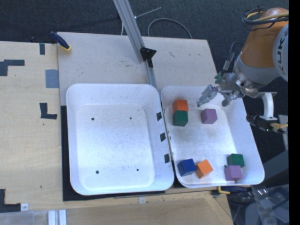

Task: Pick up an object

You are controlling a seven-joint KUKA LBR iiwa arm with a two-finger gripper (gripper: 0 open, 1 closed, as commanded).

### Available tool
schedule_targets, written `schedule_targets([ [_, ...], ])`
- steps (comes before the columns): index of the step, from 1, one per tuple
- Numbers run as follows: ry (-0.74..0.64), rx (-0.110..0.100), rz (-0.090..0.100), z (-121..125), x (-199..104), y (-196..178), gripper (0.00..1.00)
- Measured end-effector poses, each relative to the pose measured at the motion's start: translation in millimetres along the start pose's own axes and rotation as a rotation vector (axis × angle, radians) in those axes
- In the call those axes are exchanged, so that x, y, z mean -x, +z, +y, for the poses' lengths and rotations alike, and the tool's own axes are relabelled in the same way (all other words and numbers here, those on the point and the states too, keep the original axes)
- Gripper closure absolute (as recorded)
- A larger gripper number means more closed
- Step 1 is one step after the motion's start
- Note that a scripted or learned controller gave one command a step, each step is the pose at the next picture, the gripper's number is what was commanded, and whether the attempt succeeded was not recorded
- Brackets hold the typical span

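The open, empty pincer (pixel 216 96) hovers in the right of the frame just above the purple cube (pixel 209 116) in the right bin (pixel 243 125), seemingly a light, rigid block best pinched across two opposite flat faces.

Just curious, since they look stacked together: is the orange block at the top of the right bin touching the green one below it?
Touching. The camera view shows the orange block butting against the green block, no white bin floor between them.
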State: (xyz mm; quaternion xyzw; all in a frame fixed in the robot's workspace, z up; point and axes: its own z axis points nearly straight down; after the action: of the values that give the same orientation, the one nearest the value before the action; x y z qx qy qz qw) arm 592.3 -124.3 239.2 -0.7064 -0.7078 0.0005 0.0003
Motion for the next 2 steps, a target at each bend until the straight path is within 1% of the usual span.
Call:
schedule_targets([
  [1,0.000,0.000,0.000,0,0,0,0.00],
  [2,-0.005,-0.007,0.004,-66,-88,27,0.00],
])
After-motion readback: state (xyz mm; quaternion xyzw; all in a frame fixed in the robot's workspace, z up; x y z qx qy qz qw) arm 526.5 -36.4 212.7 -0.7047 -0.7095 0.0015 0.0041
